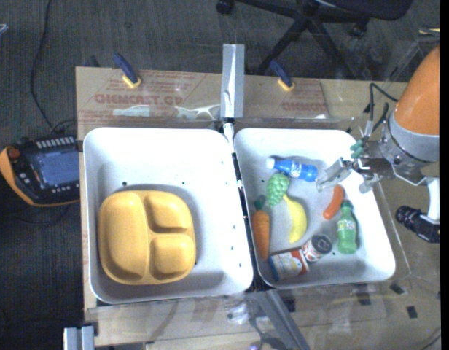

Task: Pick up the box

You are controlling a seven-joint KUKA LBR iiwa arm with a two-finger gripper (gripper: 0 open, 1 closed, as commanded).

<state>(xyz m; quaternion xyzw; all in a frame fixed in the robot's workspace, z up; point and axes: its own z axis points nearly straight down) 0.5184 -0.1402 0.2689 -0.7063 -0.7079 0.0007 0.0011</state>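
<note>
Hand (344, 170) open and empty, poised over the right bin's (370, 265) far side, with the box (286, 263) well below-left, wedged among carrot (261, 232), can (316, 248) and bin wall; likely to snag neighbours.

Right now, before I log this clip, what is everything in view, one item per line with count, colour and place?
Sectioned plate: one, yellow, left bin.
Bins: two, white, side by side on the bench.
Bottle: one, blue and white, lying at the right bin's far side.
Grapes: one bunch, green, right bin.
Banana: one, yellow, right bin centre.
Carrot: one, orange, right bin's left wall.
Hot dog: one, orange-red, right bin.
Green bottle: one, right bin.
Box: one, orange and blue, right bin's near edge.
Can: one, red and white, beside the box.
Pendant: one, orange, left of the bench.
Gripper: one, grey, over the right bin.
</note>
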